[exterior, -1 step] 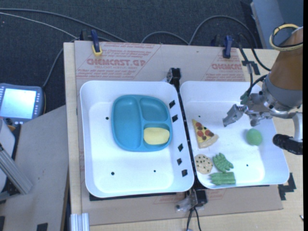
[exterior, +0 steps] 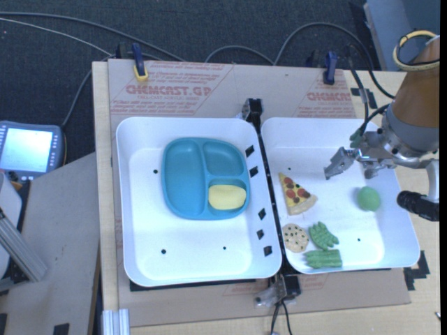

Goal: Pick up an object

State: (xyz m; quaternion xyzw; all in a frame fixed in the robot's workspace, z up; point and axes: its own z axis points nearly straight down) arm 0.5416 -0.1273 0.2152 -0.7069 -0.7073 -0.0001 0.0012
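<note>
The board (exterior: 209,82) under the bins bears red print. Above the left bin it reads "CHEMCAST G.P", with smaller red lines over and under it too fine to read. Above the right bin the same red print shows, partly cut off, reading roughly "CHEMCAS".

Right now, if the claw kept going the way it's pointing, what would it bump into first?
Probably the pizza slice. The claw points down-left toward it over bare bin floor, though its height is hard to judge.
</note>
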